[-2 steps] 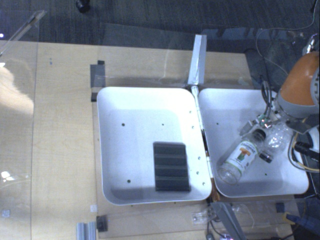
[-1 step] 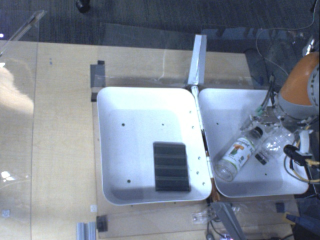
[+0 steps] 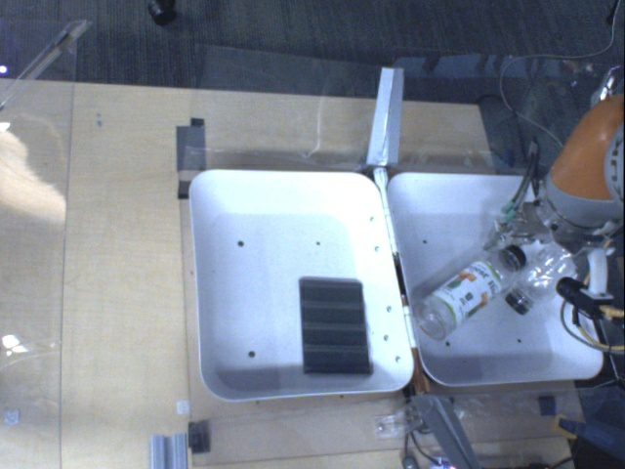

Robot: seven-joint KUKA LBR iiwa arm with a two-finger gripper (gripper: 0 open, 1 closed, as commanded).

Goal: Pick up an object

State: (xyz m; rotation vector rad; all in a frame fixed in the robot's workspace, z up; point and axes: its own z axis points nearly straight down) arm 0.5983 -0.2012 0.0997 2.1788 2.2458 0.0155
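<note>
On the counter: two shallow white bins sit side by side on the pale wood counter (image 3: 107, 291), seen from above at a slant.

Left bin: the left bin (image 3: 225, 262) carries a dark ribbed block (image 3: 334, 326), lying flat toward the near edge, right of centre, its long side running front to back.

Right bin: the right bin (image 3: 439, 223) carries a clear plastic bottle (image 3: 465, 296) with a white and orange label, lying on its side. Its wide end points toward the near-left corner of the bin, close to the left wall, and its neck angles up toward the bin's centre.

Loose bits: crumpled clear plastic (image 3: 542, 267) lies just right of the bottle's neck, with a small dark cap-like piece (image 3: 518, 303) beside it; what exactly these are I cannot tell.

Arm: the grey arm with its orange band (image 3: 586, 149) leans in over the right edge of the right bin.

Gripper: the gripper (image 3: 518, 237) hangs above the right half of the bin, near the bottle's neck end and the clear clutter. Whether it is apart, together or clamped on anything cannot be told from here; shine and tangle hide it.

Divider: a grey metal bar (image 3: 386, 115) runs back from the gap between the bins to the counter's far edge.

Cables: thin wires (image 3: 532, 76) loop by the far right corner.
</note>
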